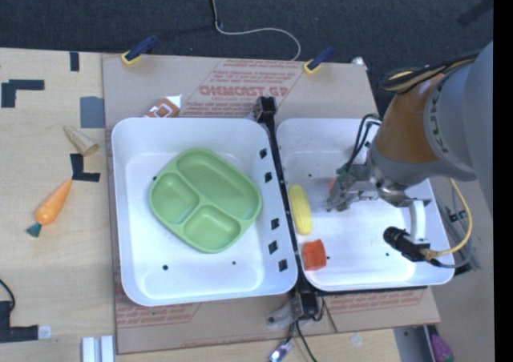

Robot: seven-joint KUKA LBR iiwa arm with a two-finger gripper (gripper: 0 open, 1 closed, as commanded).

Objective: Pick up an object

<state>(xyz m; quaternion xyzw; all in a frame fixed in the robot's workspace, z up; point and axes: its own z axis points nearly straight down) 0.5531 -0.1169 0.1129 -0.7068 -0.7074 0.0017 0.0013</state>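
Note:
My gripper (341,192) reaches down into the right bin (361,272), near its middle. Its fingertips are close to the bin floor, and I see nothing between them. A yellow corn-like piece (300,208) lies along the bin's left wall, a short way left of the gripper. An orange block (314,254) sits below it near the front left corner. The left bin (136,272) holds a green divided plate (206,199), tilted diagonally.
A black divider (272,184) with clips runs between the bins. Outside the bins, on the bench at left, lie a toy carrot (50,205) and a small tan piece (80,140). The arm's orange band (405,124) and grey body overhang the right bin's right side.

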